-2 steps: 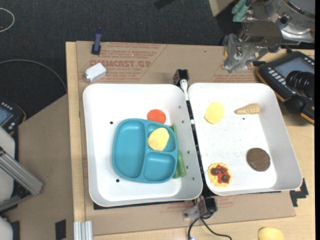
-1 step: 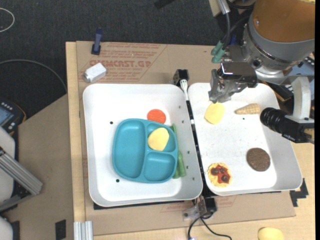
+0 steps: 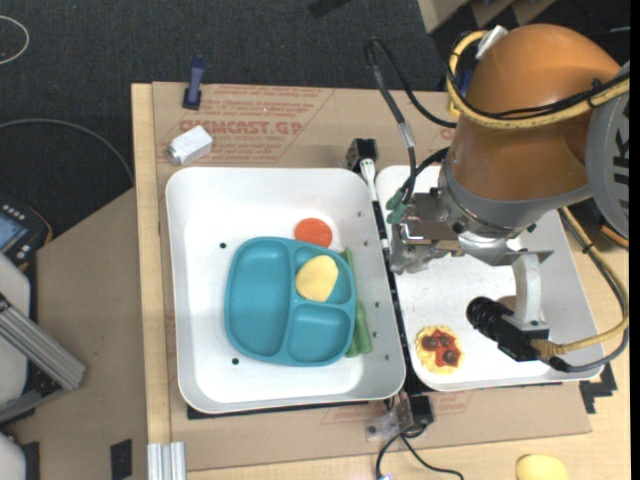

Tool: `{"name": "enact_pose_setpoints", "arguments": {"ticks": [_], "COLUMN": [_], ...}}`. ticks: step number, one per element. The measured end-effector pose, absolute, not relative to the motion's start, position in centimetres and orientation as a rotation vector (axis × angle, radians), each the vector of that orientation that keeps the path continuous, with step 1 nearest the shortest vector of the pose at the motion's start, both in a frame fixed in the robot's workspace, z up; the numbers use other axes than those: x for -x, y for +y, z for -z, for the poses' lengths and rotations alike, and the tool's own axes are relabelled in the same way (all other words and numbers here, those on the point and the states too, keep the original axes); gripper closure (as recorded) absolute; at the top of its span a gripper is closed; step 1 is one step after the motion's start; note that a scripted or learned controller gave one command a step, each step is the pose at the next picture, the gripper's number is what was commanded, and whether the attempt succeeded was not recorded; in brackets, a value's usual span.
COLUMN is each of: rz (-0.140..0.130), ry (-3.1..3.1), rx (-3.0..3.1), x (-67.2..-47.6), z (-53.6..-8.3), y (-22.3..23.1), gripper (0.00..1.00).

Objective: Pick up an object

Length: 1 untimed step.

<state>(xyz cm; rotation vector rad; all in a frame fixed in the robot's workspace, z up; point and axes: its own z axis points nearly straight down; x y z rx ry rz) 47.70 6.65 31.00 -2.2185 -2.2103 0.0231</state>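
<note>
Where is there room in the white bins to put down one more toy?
Left bin: bare floor along its left wall, beside the teal plate, and across the back near the orange piece. The plate's two bigger sections are bare; the yellow piece fills a third. Right bin is crowded: the arm hangs over it, pizza toy at the front.

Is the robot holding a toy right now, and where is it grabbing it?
It cannot be told: the arm's own body hides the gripper over the right bin.

the grey arm (image 3: 540,118) entered from the right of the frame, its orange band filling the upper right; the wrist pointed down toward centre right; the gripper (image 3: 412,248) hung below it, its metal parts facing left
</note>
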Motion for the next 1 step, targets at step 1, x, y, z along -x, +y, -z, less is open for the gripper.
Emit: {"name": "enact_pose_setpoints", "arguments": {"ticks": [1], "rz": [0.023], "ry": [-2.231], "rx": [2.224], "x": [-48.04], "z": [-44.11], "y": [8.9], "gripper": [1.0]}}
